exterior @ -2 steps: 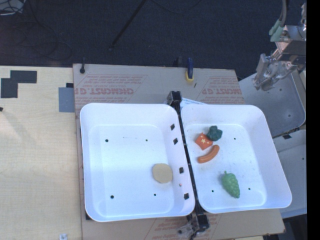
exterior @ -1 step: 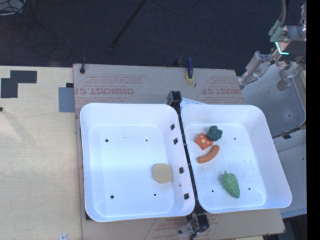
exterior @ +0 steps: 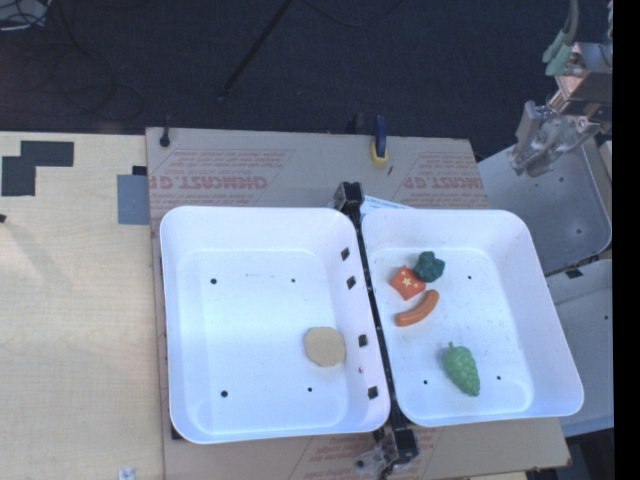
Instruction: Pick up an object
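Objects sit in two white bins placed side by side on the desk (exterior: 80,298), their inner walls touching along a black clip strip. Left bin (exterior: 190,238): one tan disc (exterior: 325,347), flat and round, lying toward 4 o'clock of the bin floor, near the inner wall. Right bin (exterior: 520,258): four items. Red block (exterior: 407,282) with a yellow mark on its top face, toward 10 o'clock of the floor. Dark green lump (exterior: 430,266), knobbly, just beside the red block at its 2 o'clock; contact between them cannot be judged. Orange sausage (exterior: 417,308), curved and glossy, just below the red block at its 5 o'clock, long axis running 8 o'clock to 2 o'clock. Light green cone (exterior: 462,369), bumpy surface, narrow end pointing to 11 o'clock, lying apart from the others toward 6 o'clock of the floor.

Cardboard sheet (exterior: 250,173) with reversed red print lies under both bins; a blue and yellow clamp (exterior: 380,140) grips its far edge.

Claw (exterior: 540,146) hangs at 2 o'clock of the view, outside the right bin and well apart from every object, over a grey plate. Nothing is between its parts. Whether it is apart or together cannot be told at this size.
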{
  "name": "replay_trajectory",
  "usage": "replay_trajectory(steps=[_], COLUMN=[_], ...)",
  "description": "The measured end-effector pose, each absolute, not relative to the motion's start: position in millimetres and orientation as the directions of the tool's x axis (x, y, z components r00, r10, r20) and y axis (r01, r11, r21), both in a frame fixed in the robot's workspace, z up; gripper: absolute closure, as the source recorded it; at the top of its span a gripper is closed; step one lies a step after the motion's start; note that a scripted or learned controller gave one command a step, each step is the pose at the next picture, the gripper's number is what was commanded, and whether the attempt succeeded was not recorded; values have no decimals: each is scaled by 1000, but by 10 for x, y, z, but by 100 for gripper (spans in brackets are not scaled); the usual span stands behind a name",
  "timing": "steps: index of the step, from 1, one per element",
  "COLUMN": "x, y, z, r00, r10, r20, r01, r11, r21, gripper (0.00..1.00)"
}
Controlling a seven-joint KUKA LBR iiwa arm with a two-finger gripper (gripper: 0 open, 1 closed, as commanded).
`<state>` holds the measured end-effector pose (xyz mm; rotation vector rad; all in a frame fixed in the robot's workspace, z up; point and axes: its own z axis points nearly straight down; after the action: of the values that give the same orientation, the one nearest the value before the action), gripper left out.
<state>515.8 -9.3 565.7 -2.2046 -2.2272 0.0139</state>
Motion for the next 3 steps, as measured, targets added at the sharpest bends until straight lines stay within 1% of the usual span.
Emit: replay_trajectory(steps=[1,2,3], x=[5158,5164,5163], y=[-89,-81,-77], z=[5652,5750,5745], r00=[-11,-14,-16], r10=[1000,1000,1000], r20=[-1,-1,-1], r01=[1000,1000,1000], r11=[11,14,16], r21=[-13,-16,-16], gripper=[0,100,0])
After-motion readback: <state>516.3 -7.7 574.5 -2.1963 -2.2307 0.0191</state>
